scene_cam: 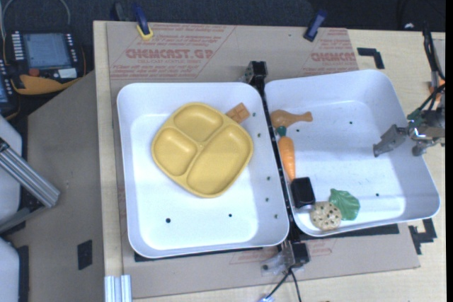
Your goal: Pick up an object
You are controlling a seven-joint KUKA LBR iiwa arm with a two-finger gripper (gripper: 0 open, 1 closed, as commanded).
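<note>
The pincer (386, 141) hangs at the far right side of the right bin (368, 92), over bare white floor, and nothing lies between its tips. I cannot tell how far apart they stand: the tool shows as a small grey shape, too small to read.

No object is lifted, so the step in hand looks like the approach before a grasp. Every candidate lies well to the pincer's left, along the wall where the two bins meet. The orange carrot (287, 158) lies lengthwise beside that wall, with a brown drumstick-shaped piece (290, 118) just beyond its far end. A small black block (303, 192) sits just nearer the camera than the carrot. Nearer the pincer, though still well apart from it, are a round speckled cookie (325, 216) and a green leafy piece (346, 203), touching each other by the bin's front edge.

The next move likely calls for a traverse leftward across the bin, then a descent over one item. The cookie and leaf are the closest choices; the carrot sits tight to the wall, which may leave little room.

In the left bin (141, 152), a yellow divided plate (203, 149) lies farther off.
</note>
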